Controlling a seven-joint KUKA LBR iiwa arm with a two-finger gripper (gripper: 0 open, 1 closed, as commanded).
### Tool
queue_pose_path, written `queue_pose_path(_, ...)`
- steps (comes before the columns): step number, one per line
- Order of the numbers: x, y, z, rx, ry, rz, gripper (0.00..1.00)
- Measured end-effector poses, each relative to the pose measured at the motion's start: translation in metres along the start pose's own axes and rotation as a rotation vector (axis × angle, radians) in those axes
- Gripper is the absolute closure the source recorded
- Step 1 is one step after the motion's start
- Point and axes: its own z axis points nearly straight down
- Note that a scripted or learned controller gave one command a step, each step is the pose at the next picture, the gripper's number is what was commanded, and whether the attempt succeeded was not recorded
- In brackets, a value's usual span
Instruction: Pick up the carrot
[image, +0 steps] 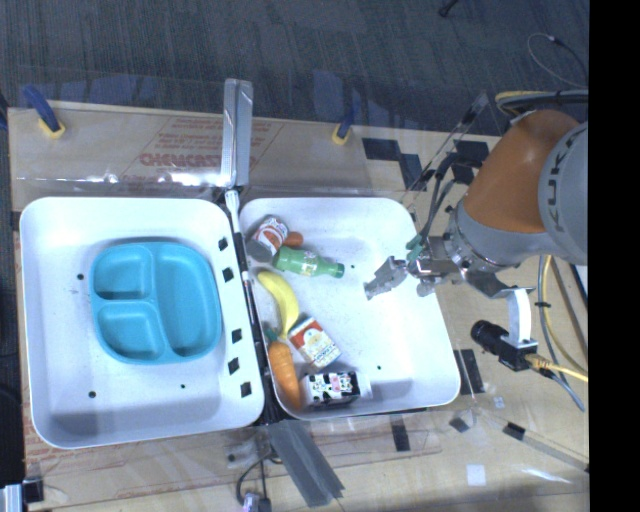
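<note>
Blue tray (157, 300) in L bin (45, 330) — banana (281, 297), green bottle (306, 263) in R bin (425, 350).

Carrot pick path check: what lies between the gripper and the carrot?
In the camera view, the small orange-and-white carton sits between the gripper and the carrot; elsewhere bare bin floor.

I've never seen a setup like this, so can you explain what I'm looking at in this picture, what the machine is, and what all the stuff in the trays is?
One camera looks down on a bench with two white bins. The grey and orange machine on the right is a robot arm; its gripper hangs over the right bin with nothing between its fingers. The left bin holds a blue divided plate. The right bin holds a carrot, a banana, a green bottle, a can and two small cartons. The arm is meant to pick up the carrot.
</note>
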Motion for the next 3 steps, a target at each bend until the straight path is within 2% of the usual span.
queue_pose_path(1, 0.11, 0.001, 0.033, -0.001, -0.001, -0.429, 0.0)
queue_pose_path(2, 0.197, -0.038, 0.034, 0.0, -0.002, -0.53, 0.0)
queue_pose_path(3, 0.176, -0.046, 0.034, 0.001, -0.001, -0.779, 0.0)
